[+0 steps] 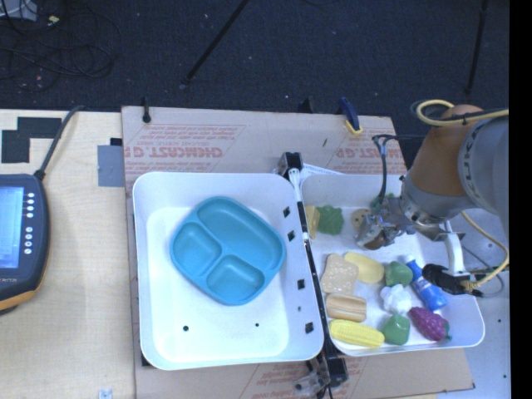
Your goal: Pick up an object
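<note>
The grey two-finger gripper (376,233) hangs low in the right shallow white bin (474,327), over a small brown lumpy object (361,219) near the far wall. This looks like the reaching step; whether anything is gripped I cannot tell. Next it needs a clean closing, then a straight lift. Left of that bin, another white bin (158,322) holds a blue divided plastic plate (227,249).

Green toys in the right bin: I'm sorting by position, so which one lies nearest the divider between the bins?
The green toy at the bin's upper left, beside a yellow piece; the other two green ones lie farther right.
</note>
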Controlling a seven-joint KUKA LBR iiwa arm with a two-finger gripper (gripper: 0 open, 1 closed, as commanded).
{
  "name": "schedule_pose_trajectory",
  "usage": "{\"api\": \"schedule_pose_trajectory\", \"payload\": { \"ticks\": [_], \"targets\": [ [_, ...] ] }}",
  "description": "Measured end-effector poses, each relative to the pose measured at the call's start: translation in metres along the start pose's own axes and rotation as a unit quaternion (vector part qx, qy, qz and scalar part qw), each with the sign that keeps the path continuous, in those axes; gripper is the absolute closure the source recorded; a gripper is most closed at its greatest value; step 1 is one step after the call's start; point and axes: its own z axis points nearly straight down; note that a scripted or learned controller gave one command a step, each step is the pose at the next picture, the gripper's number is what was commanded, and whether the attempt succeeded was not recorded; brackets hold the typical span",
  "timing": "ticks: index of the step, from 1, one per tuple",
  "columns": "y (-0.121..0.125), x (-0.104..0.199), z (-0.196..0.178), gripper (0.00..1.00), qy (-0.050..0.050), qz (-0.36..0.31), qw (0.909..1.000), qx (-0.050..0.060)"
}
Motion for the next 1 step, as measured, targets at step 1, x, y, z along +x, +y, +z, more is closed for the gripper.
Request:
{"api": "schedule_pose_trajectory", "payload": {
  "ticks": [1],
  "targets": [
    [-0.0172, 0.0824, -0.0934, 1.00, 0.000, -0.005, 1.0000, -0.004]
  ]
}}
